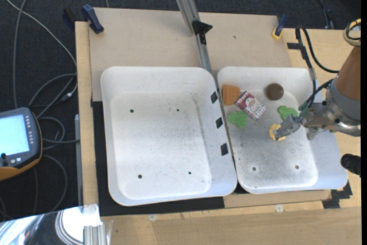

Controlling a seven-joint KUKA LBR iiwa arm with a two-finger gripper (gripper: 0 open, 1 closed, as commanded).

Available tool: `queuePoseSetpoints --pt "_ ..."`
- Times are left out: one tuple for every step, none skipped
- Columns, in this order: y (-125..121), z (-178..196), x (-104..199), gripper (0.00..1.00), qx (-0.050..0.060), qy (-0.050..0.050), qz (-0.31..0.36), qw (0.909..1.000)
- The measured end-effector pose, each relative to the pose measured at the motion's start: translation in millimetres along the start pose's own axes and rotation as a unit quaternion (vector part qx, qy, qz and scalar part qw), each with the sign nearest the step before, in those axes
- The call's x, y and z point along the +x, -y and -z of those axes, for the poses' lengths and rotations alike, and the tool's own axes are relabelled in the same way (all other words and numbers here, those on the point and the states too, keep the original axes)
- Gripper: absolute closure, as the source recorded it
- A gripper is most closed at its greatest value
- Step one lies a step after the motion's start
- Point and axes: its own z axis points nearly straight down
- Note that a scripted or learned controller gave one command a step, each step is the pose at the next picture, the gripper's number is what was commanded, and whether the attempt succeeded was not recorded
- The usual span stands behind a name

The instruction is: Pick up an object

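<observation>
**Gripper low over the right bin, working at a small yellow piece**

From the fixed camera above the counter [252, 37], the arm [350, 89] comes in at the right of the frame and its gripper [289, 123] sits low over the right bin [275, 178]. At its tip, right of centre, is a small yellow object [278, 132], with a green piece [287, 111] just above it. Whether the gripper is spread or pinched on the yellow object I cannot tell; the tip is too small and cluttered to read.

Further left in the same bin lie an orange block [230, 93], a red-and-white packet [250, 105] touching or just beside it, a green scrap [237, 119] below those, and a brown ball [274, 90] toward the upper edge. The left bin [160, 135] fills the middle of the frame.

This looks like the grasp stage. Next calls for a firm close on the yellow object, then a straight lift clear of the bin floor.
</observation>
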Motion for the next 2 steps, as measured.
queuePoseSetpoints --pt "-0.1 0.0 -0.1 0.0 -0.001 0.0 -0.001 1.0" --pt "-2.6 -43.9 -4.4 0.0 0.002 0.0 -0.001 1.0"
